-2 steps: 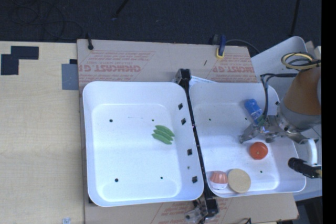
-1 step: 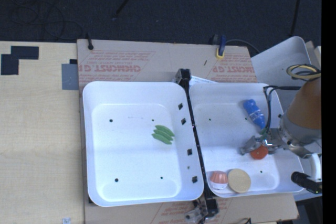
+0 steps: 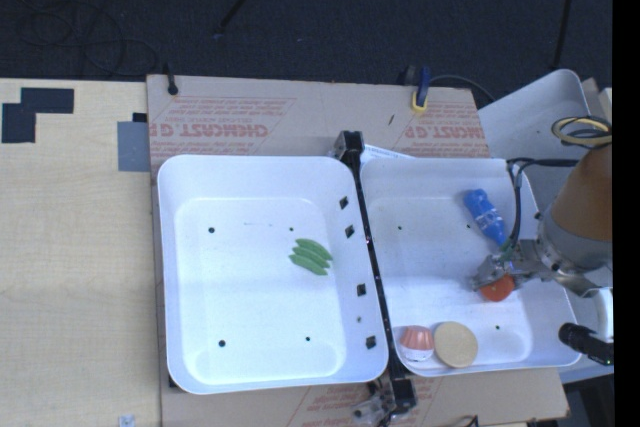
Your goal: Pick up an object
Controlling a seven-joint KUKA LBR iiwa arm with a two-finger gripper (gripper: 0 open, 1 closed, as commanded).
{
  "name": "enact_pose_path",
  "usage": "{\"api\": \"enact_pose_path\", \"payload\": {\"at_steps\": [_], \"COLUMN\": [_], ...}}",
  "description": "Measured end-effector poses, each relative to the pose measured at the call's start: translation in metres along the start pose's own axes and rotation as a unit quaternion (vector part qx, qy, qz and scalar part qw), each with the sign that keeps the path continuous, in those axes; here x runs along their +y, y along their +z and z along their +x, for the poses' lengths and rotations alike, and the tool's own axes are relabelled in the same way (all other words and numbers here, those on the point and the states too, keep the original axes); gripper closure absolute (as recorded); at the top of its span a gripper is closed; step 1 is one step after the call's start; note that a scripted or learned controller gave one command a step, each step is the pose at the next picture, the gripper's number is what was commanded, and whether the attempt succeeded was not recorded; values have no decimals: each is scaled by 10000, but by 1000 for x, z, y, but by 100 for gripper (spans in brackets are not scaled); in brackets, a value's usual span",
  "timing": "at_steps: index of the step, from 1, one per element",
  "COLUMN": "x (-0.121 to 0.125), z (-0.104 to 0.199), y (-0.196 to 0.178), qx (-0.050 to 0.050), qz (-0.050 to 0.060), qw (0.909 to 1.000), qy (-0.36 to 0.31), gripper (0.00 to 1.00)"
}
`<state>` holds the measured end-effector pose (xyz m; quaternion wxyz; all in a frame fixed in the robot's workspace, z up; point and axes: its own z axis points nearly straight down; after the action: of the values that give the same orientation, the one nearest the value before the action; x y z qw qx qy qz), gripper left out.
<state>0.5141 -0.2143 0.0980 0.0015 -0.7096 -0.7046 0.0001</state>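
Note:
In the right bin (image 3: 440,215) a small red-orange object (image 3: 497,291) lies near the right wall. My gripper (image 3: 499,272) is down over its top edge, reaching in from the right below the arm's orange band (image 3: 590,197). A blue bottle-like object (image 3: 485,216) lies just beyond the gripper, toward the bin's far right. At the bin's front edge sit a tan round disc (image 3: 456,344) and a pink-and-white object (image 3: 417,341) side by side. A green pod-shaped object (image 3: 311,256) lies alone in the left bin (image 3: 200,215).
A black divider (image 3: 362,255) runs between the two bins. Cardboard (image 3: 300,120) lies under the bins at the back. A cable loops by the right bin's far right corner (image 3: 520,175). Pale bench top (image 3: 70,255) extends to the left.

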Motion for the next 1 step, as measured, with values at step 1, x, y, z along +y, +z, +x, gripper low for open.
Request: {"api": "enact_pose_path", "payload": {"at_steps": [1], "x": [8], "z": [80], "y": [10], "qx": [-1], "qz": [-7], "qw": [10000], "qy": [-62], "gripper": [100]}}
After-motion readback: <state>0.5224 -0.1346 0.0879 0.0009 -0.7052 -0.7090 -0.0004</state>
